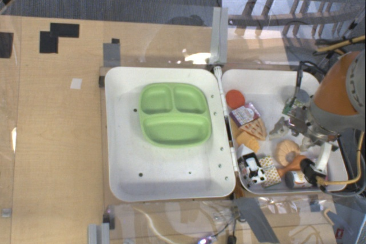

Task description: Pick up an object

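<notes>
I have nothing picked up yet, as far as I can judge: every item lies loose on the floor of the right bin (pixel 269 74), so the whole grab and lift is ahead of me. My claw (pixel 289 123) hangs low over the right half of that bin; I cannot tell its state from this view. The nearest thing to it is a round tan pastry (pixel 286 151), just below and beside it. Further to the left lie a cracker wedge (pixel 253 133), a purple packet (pixel 245 115) and a red ball (pixel 235 98); a black-and-white toy (pixel 253 171) sits near the front wall. The left bin (pixel 123 180) holds a green divided plate (pixel 174 114), well apart from me.
</notes>
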You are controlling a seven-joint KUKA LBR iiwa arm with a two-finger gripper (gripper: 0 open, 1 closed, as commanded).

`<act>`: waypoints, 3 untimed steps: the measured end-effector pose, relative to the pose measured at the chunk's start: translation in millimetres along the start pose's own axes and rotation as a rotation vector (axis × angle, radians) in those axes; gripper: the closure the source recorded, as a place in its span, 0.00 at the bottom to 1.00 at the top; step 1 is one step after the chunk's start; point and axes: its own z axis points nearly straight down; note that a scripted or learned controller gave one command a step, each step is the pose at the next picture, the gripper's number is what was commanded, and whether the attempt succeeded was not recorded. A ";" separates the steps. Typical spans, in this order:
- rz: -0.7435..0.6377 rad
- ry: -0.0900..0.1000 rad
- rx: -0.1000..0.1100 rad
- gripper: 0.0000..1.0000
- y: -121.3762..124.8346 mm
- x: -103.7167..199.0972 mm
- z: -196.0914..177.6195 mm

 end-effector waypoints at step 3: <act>-0.121 0.000 -0.003 1.00 2.4 3.2 -93.9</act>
